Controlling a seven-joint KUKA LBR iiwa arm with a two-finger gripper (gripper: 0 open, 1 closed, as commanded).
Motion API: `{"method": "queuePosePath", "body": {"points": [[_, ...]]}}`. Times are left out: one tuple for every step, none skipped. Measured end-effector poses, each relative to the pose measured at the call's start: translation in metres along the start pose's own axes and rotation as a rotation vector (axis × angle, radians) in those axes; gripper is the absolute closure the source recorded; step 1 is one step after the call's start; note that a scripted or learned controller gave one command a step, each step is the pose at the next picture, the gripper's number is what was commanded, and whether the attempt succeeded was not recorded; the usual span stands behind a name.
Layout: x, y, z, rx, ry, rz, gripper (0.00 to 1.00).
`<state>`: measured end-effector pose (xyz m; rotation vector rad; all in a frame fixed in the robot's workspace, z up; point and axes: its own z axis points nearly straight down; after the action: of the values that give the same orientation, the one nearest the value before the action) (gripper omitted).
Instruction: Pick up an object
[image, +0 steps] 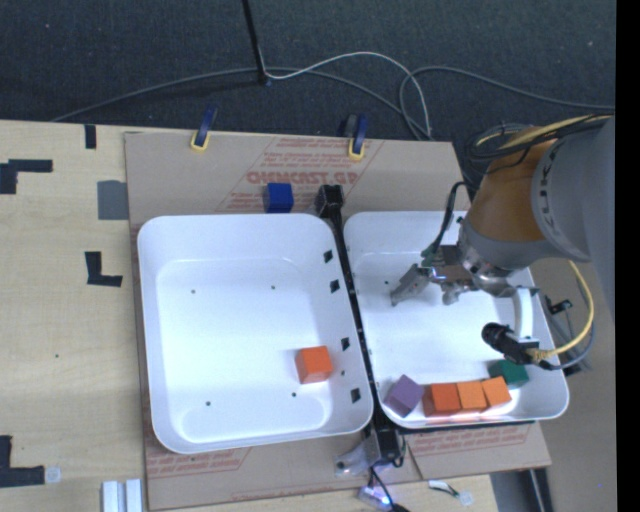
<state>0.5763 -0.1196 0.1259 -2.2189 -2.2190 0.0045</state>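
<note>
My gripper hangs over the upper middle of the right bin, its two grey fingers spread open with nothing between them. Along the right bin's front wall lie a purple block and three orange blocks in a row, with a green block just behind their right end. All of these are well below the gripper in the view. An orange cube rests alone in the lower right part of the left bin.
A blue cube and a black clamp sit on the cardboard behind the bins. The divider between the bins carries black clips. A black fitting and yellow cable hang from the arm's wrist over the right bin's right side.
</note>
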Motion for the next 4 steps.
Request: {"method": "queuePosePath", "body": {"points": [[0.000,0.001,-0.012,-0.004,0.000,-0.001,1.00],[0.001,0.008,-0.072,-0.008,-0.001,-0.001,1.00],[0.001,0.008,-0.121,-0.007,-0.001,0.000,1.00],[0.051,0.018,-0.126,-0.004,0.001,-0.004,1.00]]}}
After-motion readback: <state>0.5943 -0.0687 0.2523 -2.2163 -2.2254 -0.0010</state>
